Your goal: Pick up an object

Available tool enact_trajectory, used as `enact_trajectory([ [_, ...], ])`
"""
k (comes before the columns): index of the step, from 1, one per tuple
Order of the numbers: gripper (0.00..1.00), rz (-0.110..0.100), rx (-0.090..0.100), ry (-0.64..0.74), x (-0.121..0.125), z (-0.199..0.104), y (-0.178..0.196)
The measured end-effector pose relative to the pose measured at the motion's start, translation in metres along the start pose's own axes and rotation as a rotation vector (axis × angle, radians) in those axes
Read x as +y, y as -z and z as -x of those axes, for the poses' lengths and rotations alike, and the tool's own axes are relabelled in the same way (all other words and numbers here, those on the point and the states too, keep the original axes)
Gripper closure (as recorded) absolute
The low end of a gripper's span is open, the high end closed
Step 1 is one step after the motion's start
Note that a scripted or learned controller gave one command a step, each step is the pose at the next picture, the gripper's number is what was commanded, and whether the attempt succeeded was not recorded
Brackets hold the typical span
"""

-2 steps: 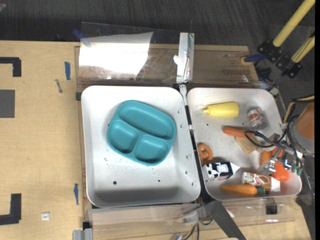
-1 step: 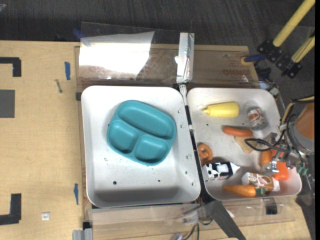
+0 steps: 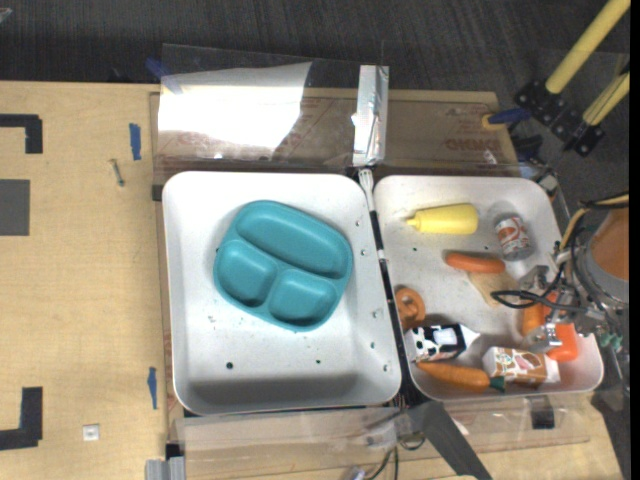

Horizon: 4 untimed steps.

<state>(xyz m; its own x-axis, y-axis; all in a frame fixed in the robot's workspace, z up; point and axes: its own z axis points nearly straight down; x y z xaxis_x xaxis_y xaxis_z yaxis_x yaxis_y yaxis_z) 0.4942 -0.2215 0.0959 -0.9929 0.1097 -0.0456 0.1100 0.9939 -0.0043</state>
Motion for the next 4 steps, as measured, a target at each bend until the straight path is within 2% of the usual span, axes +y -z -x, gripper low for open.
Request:
enact_trajectory([
  [2,0.00,-0.004,-0.007,0.326,0.000,0.003,0.001],
  [3,0.00,0.023,0.034,0.535,0.009,0.025,-0.009],
  [4,0.00,0.019,0.031,0.464,0.005,0.004,-0.007],
])
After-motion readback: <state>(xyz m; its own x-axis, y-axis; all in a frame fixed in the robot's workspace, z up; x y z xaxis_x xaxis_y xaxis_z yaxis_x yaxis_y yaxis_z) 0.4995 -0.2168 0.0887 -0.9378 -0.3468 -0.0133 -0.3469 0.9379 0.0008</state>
